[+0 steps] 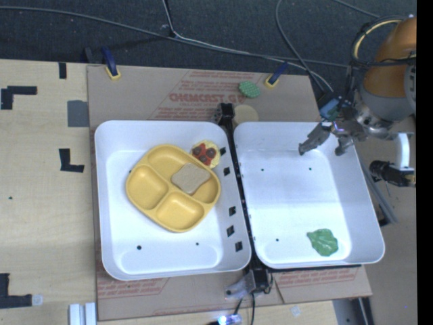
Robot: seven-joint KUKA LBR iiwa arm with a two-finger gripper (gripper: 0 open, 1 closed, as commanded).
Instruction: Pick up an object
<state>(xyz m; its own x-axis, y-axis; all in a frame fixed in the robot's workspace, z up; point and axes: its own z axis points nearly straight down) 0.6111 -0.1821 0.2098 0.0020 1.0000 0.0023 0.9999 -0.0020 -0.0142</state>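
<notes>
Camera view, item one: pincer [324,141], hanging over the far right part of the right bin [284,202]. I read its two dark fingers as spread wide, with nothing between them. The wrist behind it is a tangle of blue and grey fittings that I cannot sort out, and the arm [391,66], grey and orange, is cut off by the frame's right edge.

Item two: green object [323,241], crumpled and soft-looking, lying in the near right corner of the right bin, well apart from the pincer.

Item three: left bin [115,202], shallow white plastic with rounded corners. It holds a yellow divided plate [152,185] with a flat tan slab [190,177] resting on its middle. A small red and dark item [205,154] sits at the plate's far right edge; I cannot tell what it is.

Item four: a small green dotted piece [248,88] on the cardboard sheet [183,93] beyond the bins. Cables [203,42] trail across the dark floor behind.
</notes>
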